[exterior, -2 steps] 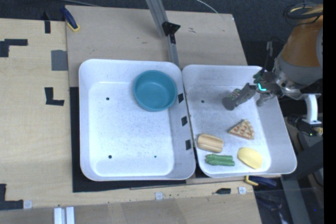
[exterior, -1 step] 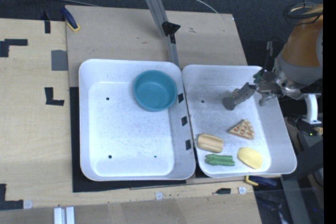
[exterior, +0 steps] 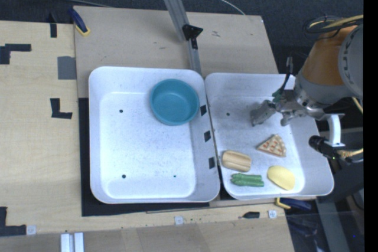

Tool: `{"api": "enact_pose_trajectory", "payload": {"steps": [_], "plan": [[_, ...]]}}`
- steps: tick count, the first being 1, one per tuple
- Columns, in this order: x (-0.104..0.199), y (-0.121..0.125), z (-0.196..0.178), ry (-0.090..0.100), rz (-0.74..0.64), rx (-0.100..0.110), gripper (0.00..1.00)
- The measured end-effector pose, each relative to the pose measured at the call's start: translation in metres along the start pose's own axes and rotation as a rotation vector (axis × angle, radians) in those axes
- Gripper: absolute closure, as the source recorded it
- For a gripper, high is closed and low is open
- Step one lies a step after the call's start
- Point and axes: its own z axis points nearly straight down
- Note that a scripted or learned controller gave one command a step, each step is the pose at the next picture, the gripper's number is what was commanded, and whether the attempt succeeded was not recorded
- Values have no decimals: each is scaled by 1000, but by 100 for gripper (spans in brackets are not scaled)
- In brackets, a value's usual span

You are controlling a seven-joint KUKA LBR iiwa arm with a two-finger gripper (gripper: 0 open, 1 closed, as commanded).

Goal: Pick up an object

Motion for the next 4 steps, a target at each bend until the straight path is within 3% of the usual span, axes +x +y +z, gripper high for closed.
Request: {"api": "enact_pose_trajectory", "payload": {"steps": [1, 2, 4], "plan": [[1, -1, 54, 0, 1, 1, 0], [1, 0, 41, 0, -1, -2, 100], [-2, 5, -74, -2, 1, -10, 100]]}}
